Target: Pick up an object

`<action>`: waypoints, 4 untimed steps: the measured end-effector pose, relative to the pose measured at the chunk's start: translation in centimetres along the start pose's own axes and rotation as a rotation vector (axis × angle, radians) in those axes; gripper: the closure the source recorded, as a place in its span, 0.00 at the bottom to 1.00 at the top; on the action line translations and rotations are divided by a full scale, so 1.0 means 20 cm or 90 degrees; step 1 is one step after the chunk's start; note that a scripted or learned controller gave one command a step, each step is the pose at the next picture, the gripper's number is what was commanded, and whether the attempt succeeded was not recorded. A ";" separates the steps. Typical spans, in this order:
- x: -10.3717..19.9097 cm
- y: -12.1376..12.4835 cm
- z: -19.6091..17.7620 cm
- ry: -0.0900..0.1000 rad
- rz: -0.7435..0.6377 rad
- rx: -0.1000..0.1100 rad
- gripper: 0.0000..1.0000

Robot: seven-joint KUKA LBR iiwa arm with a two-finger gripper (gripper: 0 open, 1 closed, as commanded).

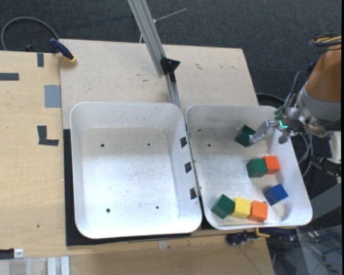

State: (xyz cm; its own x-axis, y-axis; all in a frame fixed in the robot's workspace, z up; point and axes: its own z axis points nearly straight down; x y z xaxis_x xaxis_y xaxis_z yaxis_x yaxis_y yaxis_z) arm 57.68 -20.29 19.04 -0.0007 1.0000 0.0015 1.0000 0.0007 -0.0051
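Observation:
My gripper (257,136) reaches into the right bin (218,114) from the right, low over its upper right part. A dark green block (244,135) lies tilted right at the gripper's tip, touching it or very close. Below it, a green block (255,168) and an orange block (272,164) sit side by side. A blue block (276,193) lies nearer the front right corner. Along the front wall, a green block (222,205), a yellow block (241,207) and an orange block (258,211) form a row.
The left bin (80,119) adjoins the right one along a shared rim with black clips. A grey metal pole (149,30) slants down to the bins' back junction. The arm's orange band (328,76) and cables sit beyond the right bin's right wall.

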 end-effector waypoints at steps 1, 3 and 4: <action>0.00 0.01 -0.01 -0.001 -0.001 -0.003 0.00; 0.05 0.01 0.50 -0.001 -0.001 0.001 0.00; 0.05 0.01 0.43 -0.001 -0.001 -0.002 1.00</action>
State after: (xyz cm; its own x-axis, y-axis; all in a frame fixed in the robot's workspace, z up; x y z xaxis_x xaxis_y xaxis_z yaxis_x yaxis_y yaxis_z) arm 57.85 -19.31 10.44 -0.0030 1.0000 0.0001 1.0000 0.0030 -0.0027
